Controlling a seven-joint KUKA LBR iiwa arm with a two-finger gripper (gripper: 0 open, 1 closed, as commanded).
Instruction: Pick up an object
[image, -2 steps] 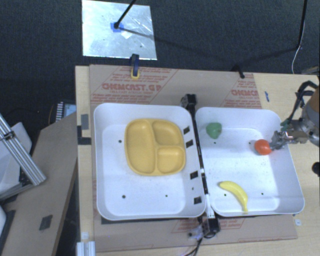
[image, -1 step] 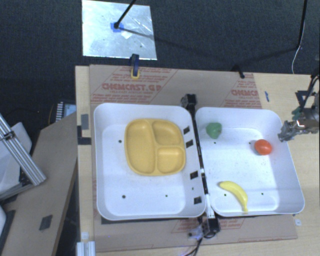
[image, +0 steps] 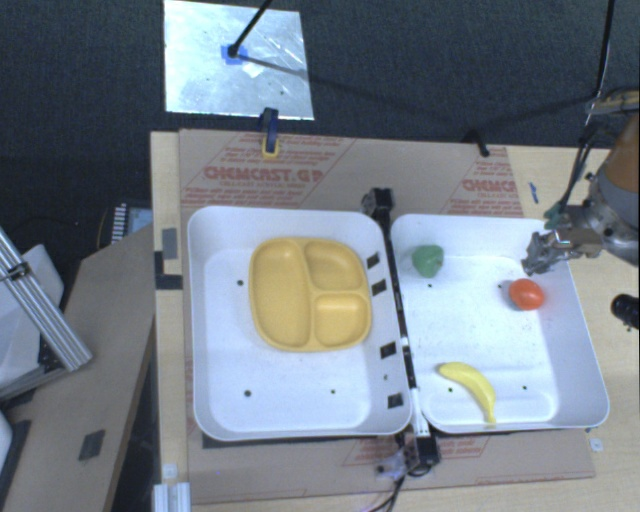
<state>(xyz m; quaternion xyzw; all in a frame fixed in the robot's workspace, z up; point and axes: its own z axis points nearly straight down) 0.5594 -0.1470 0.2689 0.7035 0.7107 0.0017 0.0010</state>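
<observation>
Dark carpet surrounds the worktop (image: 330, 165), a board covered with printed brown protective paper that carries two shallow white bins set edge to edge. That arrangement keeps every candidate object inside low walls, where it cannot roll away and where the arm can reach it from the side.

The hand (image: 540, 252) hangs over the far outer part of the right bin (image: 575, 395), low and close to the bin's rim. Its metal fingers look drawn fairly close together with nothing visible between them, though at this size the width of the gap cannot be told for certain.

Just below the hand, and a little to the near side of it, lies a small orange-red ball (image: 526, 294), apart from the fingers but the closest thing to them. It appears to be the object the hand is lining up on. Farther from the hand, toward the divider between the bins, sits a green fruit-shaped toy (image: 428, 260). A yellow banana (image: 470, 387) rests well away, near the front wall of the same bin.

Beyond the divider, the left bin (image: 215, 400) holds a yellow sectioned plate (image: 308, 293) lying flat, the thing farthest from the hand and the least easy to pinch.
</observation>
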